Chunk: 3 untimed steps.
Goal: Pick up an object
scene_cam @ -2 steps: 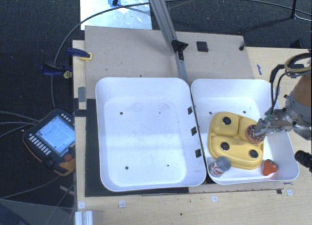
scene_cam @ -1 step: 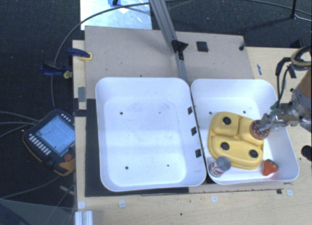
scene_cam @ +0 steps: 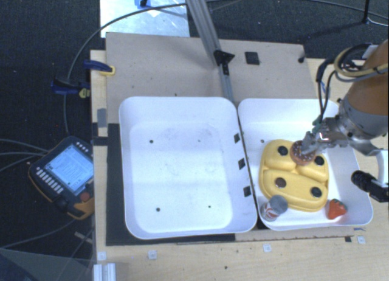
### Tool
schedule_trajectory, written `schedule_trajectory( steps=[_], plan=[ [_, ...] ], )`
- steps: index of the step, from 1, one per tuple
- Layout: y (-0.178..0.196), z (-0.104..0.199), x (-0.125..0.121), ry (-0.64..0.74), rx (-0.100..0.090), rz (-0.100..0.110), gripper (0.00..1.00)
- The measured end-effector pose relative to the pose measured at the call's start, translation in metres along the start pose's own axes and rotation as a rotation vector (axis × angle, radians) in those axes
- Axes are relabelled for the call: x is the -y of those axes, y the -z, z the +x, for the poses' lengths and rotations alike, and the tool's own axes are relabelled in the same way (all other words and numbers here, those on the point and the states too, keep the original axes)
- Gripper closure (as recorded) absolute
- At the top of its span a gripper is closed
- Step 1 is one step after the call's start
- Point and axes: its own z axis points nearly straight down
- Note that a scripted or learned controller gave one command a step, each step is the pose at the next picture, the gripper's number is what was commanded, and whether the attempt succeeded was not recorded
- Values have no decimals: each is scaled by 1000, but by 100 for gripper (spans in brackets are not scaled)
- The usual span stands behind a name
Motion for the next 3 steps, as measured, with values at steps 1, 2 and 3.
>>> schedule_trajectory(
  steps=[1,2,3],
  plan=[
    [-7,55,-23,0,0,0,100],
    [-14,103,-43,0,-1,1,100],
    [-20,151,-67,-1,-1,0,100]
  ],
)
